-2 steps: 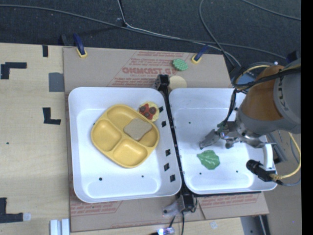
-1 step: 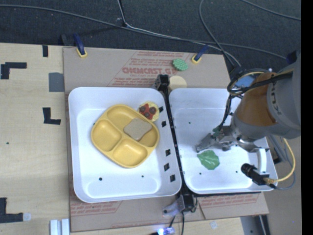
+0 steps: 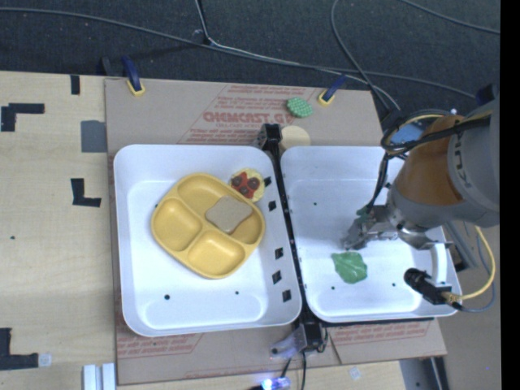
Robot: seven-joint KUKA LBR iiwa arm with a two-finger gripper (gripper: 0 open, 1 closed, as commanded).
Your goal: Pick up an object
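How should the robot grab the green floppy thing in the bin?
Best guess: come straight down from above and pinch the green piece across its narrower middle. It lies flat and low on the right bin floor, away from the walls, so nothing offers a side grip.

A pale wooden bench (image 3: pixel 49 242) meets dark carpet (image 3: pixel 244 15) crossed by loose cables (image 3: pixel 357 39).

Left shallow white bin (image 3: pixel 138 299): a yellow compartmented plastic tray (image 3: pixel 209 224) carrying a tan bread-like slice (image 3: pixel 228 214). Right white bin (image 3: pixel 325 177): a green leaf-shaped soft piece (image 3: pixel 350 266) just below the end effector (image 3: pixel 357 232) of the grey, orange-banded arm (image 3: pixel 443 177).
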